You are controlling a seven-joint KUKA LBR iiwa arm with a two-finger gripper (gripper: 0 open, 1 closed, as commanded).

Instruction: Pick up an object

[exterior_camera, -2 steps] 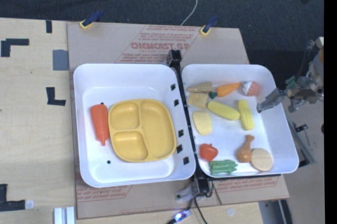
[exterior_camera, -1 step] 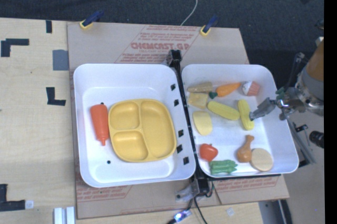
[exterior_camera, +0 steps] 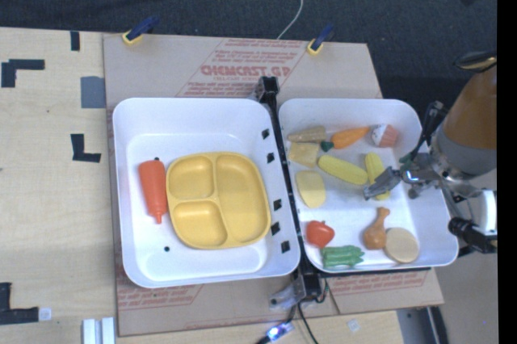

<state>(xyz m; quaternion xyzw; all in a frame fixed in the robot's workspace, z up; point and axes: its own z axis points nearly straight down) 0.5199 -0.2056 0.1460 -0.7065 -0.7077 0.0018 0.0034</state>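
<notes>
My gripper [exterior_camera: 380, 189] hangs over the right bin [exterior_camera: 432, 197], reaching in from the right. It sits just below a small yellow piece [exterior_camera: 374, 165], right of the corn cob [exterior_camera: 341, 169] and above the chicken drumstick [exterior_camera: 375, 229]. Nothing shows held in it. Around it lie a carrot [exterior_camera: 349, 137], a pinkish piece [exterior_camera: 386, 135], a tan block [exterior_camera: 305, 134], a pale yellow wedge [exterior_camera: 303, 153], a pale oval [exterior_camera: 311, 189], a red pepper [exterior_camera: 320, 233], a green vegetable [exterior_camera: 342, 256] and a round bun [exterior_camera: 401, 245].
The left bin [exterior_camera: 133, 132] holds a yellow divided plate [exterior_camera: 218, 199] and an orange-red sausage-shaped toy [exterior_camera: 152, 189] beside it. A black clip divider [exterior_camera: 275, 165] joins the two bins. Both bins rest on cardboard [exterior_camera: 242, 68].
</notes>
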